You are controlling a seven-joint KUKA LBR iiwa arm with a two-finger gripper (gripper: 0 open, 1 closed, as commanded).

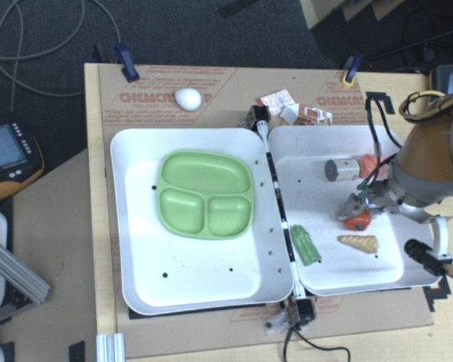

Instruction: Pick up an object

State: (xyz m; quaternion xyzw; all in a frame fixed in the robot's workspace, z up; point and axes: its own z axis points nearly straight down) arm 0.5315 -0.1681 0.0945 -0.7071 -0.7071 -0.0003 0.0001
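Red object (357,220) (shape unclear) sits in the right bin (317,270) under the gripper (360,206) — whether the fingers hold it, I cannot tell.

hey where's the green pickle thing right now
The green pickle lies in the right bin, against its left wall near the front, just left of the tan cone and across the divide from the green plate.

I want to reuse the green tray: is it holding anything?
Empty: all three compartments of the green tray, in the left bin, show bare green.
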